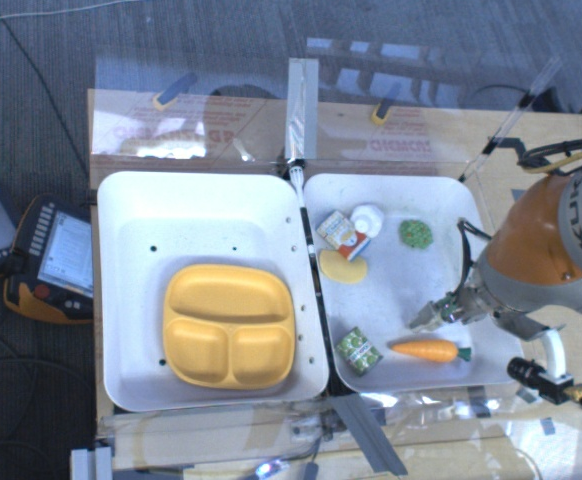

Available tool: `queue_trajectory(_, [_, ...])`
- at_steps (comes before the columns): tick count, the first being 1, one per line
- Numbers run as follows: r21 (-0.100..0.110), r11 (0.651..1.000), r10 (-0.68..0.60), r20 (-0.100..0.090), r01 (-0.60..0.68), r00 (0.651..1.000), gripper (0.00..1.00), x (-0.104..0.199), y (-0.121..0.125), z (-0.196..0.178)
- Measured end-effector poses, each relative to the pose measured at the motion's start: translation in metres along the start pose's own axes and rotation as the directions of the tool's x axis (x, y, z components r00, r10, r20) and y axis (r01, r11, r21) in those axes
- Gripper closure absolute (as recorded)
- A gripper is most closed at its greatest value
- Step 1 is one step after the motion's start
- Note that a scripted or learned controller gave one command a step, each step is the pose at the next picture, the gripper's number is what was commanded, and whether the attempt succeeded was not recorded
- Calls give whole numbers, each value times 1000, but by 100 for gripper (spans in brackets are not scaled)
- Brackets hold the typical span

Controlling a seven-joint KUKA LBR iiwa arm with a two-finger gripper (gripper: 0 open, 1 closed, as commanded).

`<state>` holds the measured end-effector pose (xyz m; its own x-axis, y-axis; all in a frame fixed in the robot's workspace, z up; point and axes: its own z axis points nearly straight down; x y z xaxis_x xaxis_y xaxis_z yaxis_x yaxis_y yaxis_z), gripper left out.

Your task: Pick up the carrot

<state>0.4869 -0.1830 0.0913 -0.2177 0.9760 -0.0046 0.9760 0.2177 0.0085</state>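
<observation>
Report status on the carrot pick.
Gripper just above carrot, apart from it, holding nothing. Carrot flat in right bin. Green packet left of it, not blocking.
</observation>
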Motion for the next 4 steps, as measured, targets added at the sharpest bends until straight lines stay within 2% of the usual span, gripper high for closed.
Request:
queue_trajectory(1, [14, 993, 116, -1, -116, 993, 100, -41, 44, -123])
queue_trajectory(2, [18, 923, 384, 2, -384, 923, 100, -39, -14, -40])
queue_trajectory(3, [14, 951, 309, 2, -309, 951, 100, -34, -9, -221])
queue_trajectory(4, [20, 923, 383, -2, -383, 924, 100, -12, -8, -22])
